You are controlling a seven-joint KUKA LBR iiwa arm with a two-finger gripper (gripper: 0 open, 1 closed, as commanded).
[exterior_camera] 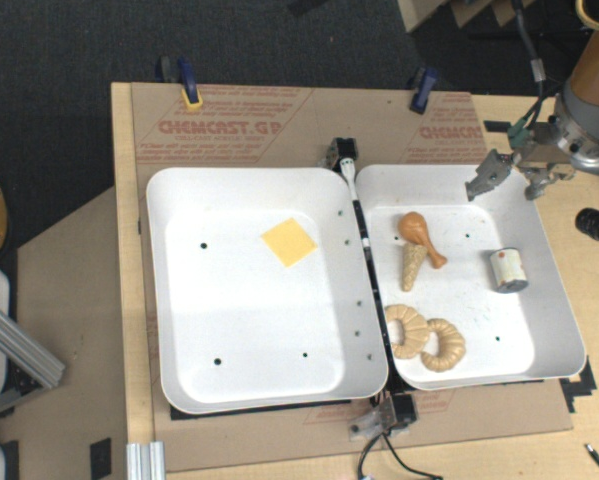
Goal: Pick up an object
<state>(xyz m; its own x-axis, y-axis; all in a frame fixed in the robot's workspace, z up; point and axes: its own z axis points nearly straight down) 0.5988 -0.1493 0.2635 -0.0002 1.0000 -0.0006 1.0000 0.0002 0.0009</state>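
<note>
Two shallow white bins sit side by side on a cardboard-covered worktop (pixel 279 118), held at the top edge by two blue clamps.

Left bin (pixel 179 268): one flat yellow square (pixel 289 241), lying a little above and right of that bin's centre, well apart from the walls.

Right bin (pixel 554 318): a toy drumstick (pixel 419 235) near the upper middle, with a tan cone-shaped piece (pixel 411 265) just below it and touching or nearly so. A small grey-and-white cylinder (pixel 507 269) lies on its side toward the right wall. Two pale dough-like rings (pixel 425 337) sit together at the lower left of that bin, touching each other.

Gripper (pixel 509 176) at the upper right of the frame, hovering over the top right corner of the right bin. Its fingers appear spread wide, one pointing left, one down to the right, though the angle is poor. Nothing between them. All objects lie in the bins, apart from the gripper.
</note>
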